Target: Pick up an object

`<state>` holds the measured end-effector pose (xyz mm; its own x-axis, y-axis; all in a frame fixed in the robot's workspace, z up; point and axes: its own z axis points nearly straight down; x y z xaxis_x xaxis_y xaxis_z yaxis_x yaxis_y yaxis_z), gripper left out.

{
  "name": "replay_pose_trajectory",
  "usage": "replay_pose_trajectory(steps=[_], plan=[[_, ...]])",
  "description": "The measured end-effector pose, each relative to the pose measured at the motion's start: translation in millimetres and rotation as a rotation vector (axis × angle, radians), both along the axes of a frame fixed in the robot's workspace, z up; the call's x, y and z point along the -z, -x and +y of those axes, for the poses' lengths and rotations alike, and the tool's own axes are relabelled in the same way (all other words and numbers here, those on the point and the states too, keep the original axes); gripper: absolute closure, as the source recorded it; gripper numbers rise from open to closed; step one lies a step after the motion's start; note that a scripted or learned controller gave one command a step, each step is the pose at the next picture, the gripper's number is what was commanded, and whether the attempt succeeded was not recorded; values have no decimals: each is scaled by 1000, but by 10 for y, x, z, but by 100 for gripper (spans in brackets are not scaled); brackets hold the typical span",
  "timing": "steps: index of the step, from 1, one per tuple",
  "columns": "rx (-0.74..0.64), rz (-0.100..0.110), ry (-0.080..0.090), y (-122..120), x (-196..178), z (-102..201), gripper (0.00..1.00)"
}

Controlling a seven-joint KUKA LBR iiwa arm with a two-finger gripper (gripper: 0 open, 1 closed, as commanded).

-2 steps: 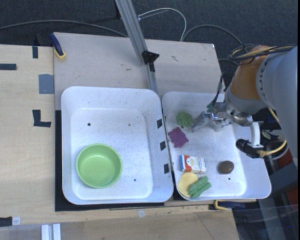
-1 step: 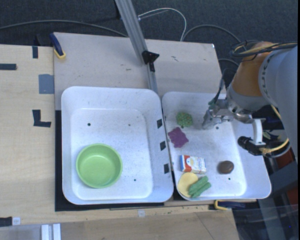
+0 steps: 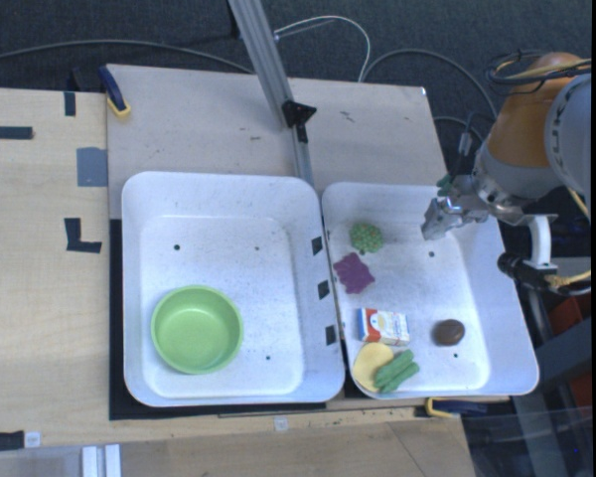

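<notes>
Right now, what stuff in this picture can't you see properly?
1. The gripper: too small and blurry in the camera view to tell how it is set.
2. The yellow thing: the green bean pods lie across part of it.
3. The little carton: its label is too small to read.
4. The arm: cut off by the right edge.

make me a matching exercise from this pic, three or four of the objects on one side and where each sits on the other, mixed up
Things:
1. green bowl
2. brown ball
3. purple piece
4. gripper

Places:
A. right bin, near its right wall
B. over the right bin's far part
C. left bin, near-left corner
D. right bin, close to the divider between the bins

Pairs: 1-C, 2-A, 3-D, 4-B
</notes>
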<state>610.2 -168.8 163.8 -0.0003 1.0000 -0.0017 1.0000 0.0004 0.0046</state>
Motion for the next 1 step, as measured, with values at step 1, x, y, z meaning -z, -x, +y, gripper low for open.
replay_pose_trajectory(steps=[1], plan=[[-1, 1, 0, 92, -537, -2, 100]])
